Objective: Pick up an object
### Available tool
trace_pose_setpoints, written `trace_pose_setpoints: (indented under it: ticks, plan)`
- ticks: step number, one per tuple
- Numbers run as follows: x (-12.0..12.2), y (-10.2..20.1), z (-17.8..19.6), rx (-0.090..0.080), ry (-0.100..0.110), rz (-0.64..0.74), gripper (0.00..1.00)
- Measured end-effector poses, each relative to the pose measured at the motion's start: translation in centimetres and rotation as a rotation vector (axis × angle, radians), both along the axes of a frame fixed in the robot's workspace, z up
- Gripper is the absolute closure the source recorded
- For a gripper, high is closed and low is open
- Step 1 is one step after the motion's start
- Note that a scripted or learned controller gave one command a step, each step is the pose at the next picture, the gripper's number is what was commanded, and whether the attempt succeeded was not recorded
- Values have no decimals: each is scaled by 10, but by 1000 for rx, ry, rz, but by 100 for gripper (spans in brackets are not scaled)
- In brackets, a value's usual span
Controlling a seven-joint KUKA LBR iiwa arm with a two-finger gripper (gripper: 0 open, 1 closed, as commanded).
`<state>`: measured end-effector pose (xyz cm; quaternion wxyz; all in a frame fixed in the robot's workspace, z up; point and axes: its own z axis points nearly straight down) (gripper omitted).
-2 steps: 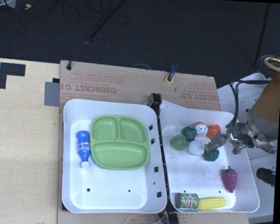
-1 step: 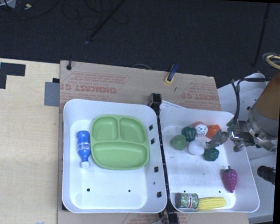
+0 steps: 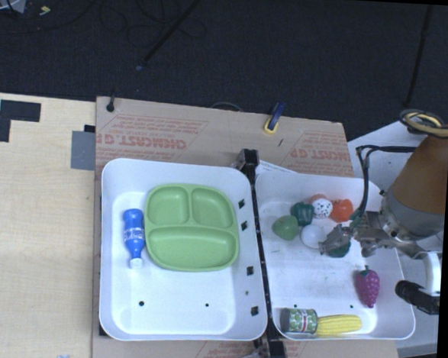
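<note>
Hand (image 3: 336, 242) low in right bin (image 3: 397, 328), finger state unreadable; toy cluster adjacent at 10 o'clock, teal piece (image 3: 285, 228) nearest.

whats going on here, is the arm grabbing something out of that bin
The arm's gripper is low in the right bin, at a cluster of small toys: a green piece, a white ball and an orange piece. Whether it has hold of anything can't be made out. Purple grapes, a corn cob and a can lie nearer the front. The left bin holds a green divided plate and a blue bottle.
</note>
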<state>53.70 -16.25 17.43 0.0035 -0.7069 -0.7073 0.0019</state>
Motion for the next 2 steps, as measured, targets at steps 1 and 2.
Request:
trace_pose_setpoints:
  ticks: [1,2]
  plan:
    - [4,9,-58,1,-1,-1,0]
    - [4,12,-89,0,-2,1,0]
